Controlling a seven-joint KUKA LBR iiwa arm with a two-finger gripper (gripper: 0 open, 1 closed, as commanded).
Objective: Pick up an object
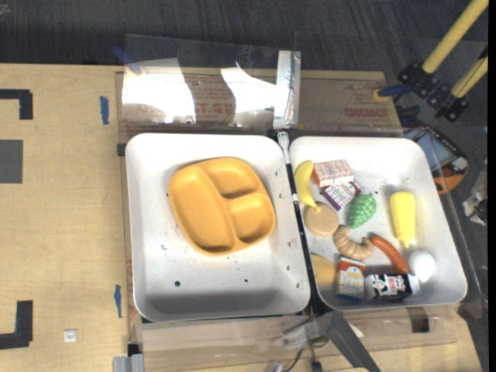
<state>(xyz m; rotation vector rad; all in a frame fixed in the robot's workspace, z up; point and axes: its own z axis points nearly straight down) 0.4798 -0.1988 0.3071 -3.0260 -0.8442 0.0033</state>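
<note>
- Hand first: I cannot tell whether my hand is apart or together, and I cannot tell my arm's pose.
- On the desk (62, 208), the left bin (155, 285) holds one yellow divided plate (221, 204), lying near its middle.
- Just beside it, the right bin (442, 200) holds the things to pick, crowded toward its left and near sides.
- At its far left lie a banana (304, 183), a red-and-white box (332, 170) and a purple packet (339, 195).
- Mid-bin sit a tan disc (321, 220), a knobbly green piece (361, 209) and a yellow bottle (402, 215).
- Nearer are a tan pastry (353, 246), an orange sausage (387, 252), a white ball (422, 265), a small carton (350, 279) and a dark bottle (387, 285) on its side.
</note>
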